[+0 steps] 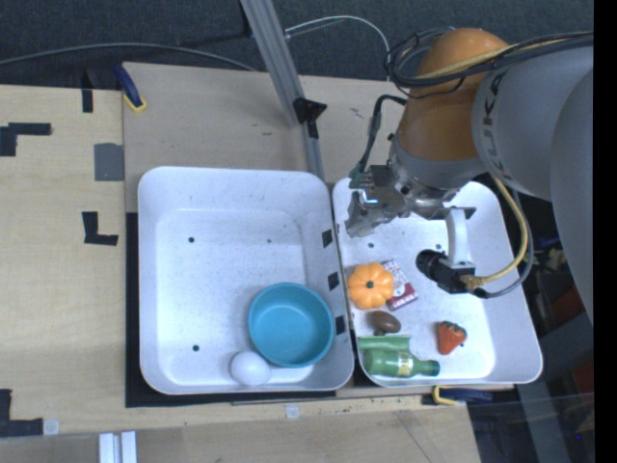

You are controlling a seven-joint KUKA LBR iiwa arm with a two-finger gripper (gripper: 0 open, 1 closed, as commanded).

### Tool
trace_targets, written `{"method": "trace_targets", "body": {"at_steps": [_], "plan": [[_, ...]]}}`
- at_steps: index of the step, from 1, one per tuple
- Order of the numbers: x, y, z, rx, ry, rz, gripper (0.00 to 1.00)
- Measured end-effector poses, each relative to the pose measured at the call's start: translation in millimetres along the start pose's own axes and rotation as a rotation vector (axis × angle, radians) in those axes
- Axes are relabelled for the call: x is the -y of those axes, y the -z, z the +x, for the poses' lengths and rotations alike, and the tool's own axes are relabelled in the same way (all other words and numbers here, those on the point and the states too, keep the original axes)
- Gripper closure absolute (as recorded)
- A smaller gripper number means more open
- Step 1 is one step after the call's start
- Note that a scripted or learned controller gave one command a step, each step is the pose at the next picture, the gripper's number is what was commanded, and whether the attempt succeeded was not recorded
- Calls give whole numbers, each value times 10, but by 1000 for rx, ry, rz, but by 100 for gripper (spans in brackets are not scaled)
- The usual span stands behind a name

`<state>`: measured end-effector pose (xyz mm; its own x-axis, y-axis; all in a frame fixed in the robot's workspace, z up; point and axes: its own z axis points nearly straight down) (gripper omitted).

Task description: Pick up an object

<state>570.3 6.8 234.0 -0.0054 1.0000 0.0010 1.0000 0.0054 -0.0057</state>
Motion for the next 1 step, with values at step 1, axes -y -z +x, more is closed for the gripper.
{"method": "trace_targets", "body": {"at_steps": [1], "plan": [[216,-132,469,0,0,-1,100]]}}
